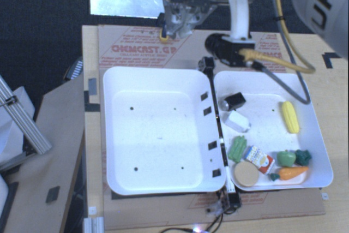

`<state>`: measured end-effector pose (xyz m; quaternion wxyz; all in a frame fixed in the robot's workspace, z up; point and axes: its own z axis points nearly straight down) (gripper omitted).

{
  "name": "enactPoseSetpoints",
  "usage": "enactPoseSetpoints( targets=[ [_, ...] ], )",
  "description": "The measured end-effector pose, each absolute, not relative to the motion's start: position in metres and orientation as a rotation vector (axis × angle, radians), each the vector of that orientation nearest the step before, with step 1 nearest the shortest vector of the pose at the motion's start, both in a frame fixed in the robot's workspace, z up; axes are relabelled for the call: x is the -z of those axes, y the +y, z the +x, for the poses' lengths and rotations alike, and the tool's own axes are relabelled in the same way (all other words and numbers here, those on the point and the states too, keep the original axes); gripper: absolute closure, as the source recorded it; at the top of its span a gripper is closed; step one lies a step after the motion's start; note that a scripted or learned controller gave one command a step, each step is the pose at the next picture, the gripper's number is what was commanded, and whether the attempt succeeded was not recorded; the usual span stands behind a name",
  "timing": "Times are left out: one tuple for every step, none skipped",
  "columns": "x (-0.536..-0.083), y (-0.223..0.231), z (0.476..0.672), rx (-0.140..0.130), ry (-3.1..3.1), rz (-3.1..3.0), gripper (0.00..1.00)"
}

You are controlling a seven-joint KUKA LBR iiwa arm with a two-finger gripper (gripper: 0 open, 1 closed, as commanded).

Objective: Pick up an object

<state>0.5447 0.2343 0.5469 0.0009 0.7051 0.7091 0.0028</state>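
Landmark for you: the right bin (319,144). All the candidate objects sit in it.

Nearest edge of the right bin, front row: one tan disc (246,174), one small carton (257,157), one orange carrot (290,173), one green apple-like piece (286,158), one dark green broccoli-like piece (303,156). Just behind the disc, one green ridged vegetable (238,148).

Mid right bin: one white block (238,120), and near the bin's far-right wall one yellow corn cob (289,116).

Far part of the right bin: one black block (235,100) with a small pale piece beside it, too blurred to name.

Count: nine nameable things, one of each. The left bin (109,133), touching the right bin along the clipped seam, is your drop side if needed. Two bins total on the counter (90,52).

Beyond the right bin's far-left corner: the claw (177,22) hangs high over the cardboard sheet (142,47), well apart from every object. You can't tell from this view whether it's open or closed; nothing visible is gripped in it.

Step in hand, my read: pre-grasp, pick not yet begun. The next move calls for bringing the claw across over the right bin, then down on one target. I'd pick the corn cob or the black block; both stand clear of neighbours. The front row is crowded, with pieces touching or nearly so, so a descent there risks a nudge or a double grab.
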Motion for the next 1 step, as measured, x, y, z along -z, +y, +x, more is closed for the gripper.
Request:
enactPoseSetpoints(
  targets=[
    [-0.5579, 0.2344, 0.5449, -0.012, 2.23, 2.21, 1.0]
  ],
)
